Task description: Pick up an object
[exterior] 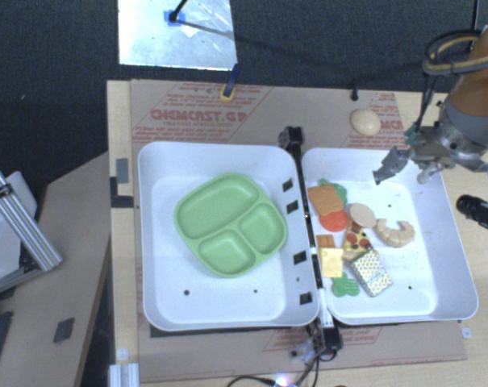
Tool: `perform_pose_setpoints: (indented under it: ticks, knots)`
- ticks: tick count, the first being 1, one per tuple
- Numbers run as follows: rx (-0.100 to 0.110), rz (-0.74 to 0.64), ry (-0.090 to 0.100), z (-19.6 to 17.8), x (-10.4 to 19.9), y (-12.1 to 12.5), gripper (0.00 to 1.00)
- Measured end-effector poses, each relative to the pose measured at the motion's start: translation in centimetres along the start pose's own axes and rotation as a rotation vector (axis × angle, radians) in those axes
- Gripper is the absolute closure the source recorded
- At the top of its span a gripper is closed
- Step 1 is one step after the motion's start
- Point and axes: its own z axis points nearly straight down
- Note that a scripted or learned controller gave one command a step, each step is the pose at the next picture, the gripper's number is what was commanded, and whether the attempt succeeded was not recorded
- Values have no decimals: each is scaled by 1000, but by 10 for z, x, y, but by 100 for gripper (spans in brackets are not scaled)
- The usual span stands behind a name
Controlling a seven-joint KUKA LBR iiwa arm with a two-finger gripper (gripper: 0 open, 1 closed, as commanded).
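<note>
Brown bench (195, 103) holds two white bins (159, 240); gripper (405, 166) beside them, fingers apart, grasping nothing

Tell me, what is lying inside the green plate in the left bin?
The green plate shows three bare compartments with nothing lying in them. It covers the floor of the left bin beneath it, so that part cannot be seen.

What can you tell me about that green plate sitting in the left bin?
The green plate is pale green and looks like smooth plastic, with rounded corners and three hollows: one large, two smaller. It lies flat, turned at an angle, near the middle of the left bin. Nothing lies in it, and only the bin floor touches it.
</note>
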Motion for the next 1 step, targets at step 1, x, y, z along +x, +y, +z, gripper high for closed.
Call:
perform_pose_setpoints:
  ticks: [1]
  knots:
    - [-11,-2,-2,-6,0,2,0]
